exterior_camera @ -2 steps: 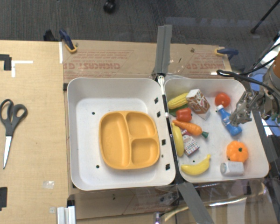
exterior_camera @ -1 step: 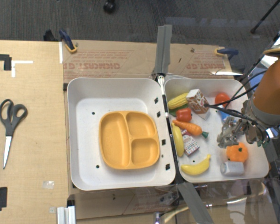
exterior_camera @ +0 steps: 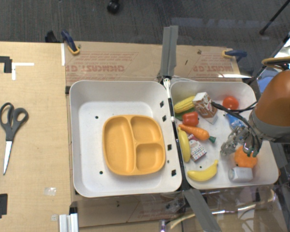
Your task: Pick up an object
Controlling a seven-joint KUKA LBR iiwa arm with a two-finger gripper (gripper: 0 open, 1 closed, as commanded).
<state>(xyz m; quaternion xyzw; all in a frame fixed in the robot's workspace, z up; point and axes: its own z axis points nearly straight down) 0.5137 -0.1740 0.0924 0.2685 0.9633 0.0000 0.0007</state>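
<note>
The right bin [exterior_camera: 266, 178] holds several toy foods: a corn cob [exterior_camera: 184, 104], a red tomato [exterior_camera: 230, 102], a carrot [exterior_camera: 195, 132], a banana [exterior_camera: 203, 172], an orange fruit [exterior_camera: 245, 159] and a grey can [exterior_camera: 240, 173]. My gripper [exterior_camera: 240, 146] is low over the bin's right side, just above and left of the orange fruit. It looks open, with one silver finger [exterior_camera: 229, 146] left of the fruit, and I see nothing held in it. The arm's orange band [exterior_camera: 280, 100] covers the bin's right rim.
The left bin [exterior_camera: 82, 129] holds a yellow divided plate [exterior_camera: 134, 144]. A red pepper [exterior_camera: 190, 119], a second yellow fruit [exterior_camera: 183, 146] and a small carton [exterior_camera: 198, 150] crowd the right bin's left side. Scissors [exterior_camera: 9, 129] lie on the bench at far left.
</note>
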